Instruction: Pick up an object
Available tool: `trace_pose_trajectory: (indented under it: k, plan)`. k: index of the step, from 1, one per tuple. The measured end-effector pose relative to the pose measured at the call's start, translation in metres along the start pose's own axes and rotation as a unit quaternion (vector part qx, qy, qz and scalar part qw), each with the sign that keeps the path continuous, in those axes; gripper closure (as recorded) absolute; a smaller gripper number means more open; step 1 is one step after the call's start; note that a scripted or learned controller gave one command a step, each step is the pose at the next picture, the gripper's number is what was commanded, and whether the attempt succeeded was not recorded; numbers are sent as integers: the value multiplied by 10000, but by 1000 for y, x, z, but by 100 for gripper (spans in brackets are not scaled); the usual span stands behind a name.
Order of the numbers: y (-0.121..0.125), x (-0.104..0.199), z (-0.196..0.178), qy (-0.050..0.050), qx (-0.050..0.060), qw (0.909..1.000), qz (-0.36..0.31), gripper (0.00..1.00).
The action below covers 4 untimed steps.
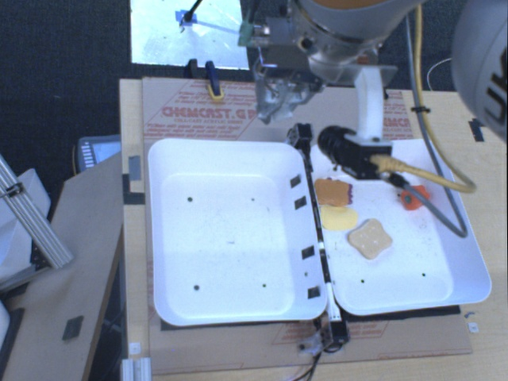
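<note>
My gripper (pixel 278 104) hangs high over the back edge of the bench, behind the seam between the two bins, with nothing visibly in it. In the right bin (pixel 444 284) lie a brown toast-like piece (pixel 333 191), a flat yellow piece (pixel 340 218) touching its front edge, and a beige bread slice (pixel 370 239) a little nearer the front. A small orange thing (pixel 413 198) rests further right in that bin, partly under a grey cable.
The left bin (pixel 230 228) sits beside the right one, joined by a row of black clips (pixel 305 205). A blue and yellow clamp (pixel 213 82) stands on the board behind the left bin. Grey and yellow cables (pixel 444 189) trail over the right bin.
</note>
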<state>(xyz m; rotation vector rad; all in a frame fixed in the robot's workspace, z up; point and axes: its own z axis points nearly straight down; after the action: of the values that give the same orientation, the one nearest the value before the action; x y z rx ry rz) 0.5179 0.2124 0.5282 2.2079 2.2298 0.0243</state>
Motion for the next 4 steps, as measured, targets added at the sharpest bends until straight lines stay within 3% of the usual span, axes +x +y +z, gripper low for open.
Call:
trace_pose_trajectory:
  k: [1,2,3,4]
  plan:
    - [13,21,189,-67,129,9999,40,100]
    - [59,21,29,-10,-29,10000,28,100]
    - [80,21,-9,-29,29,10000,40,100]
    - [121,20,-4,-40,52,10000,51,100]
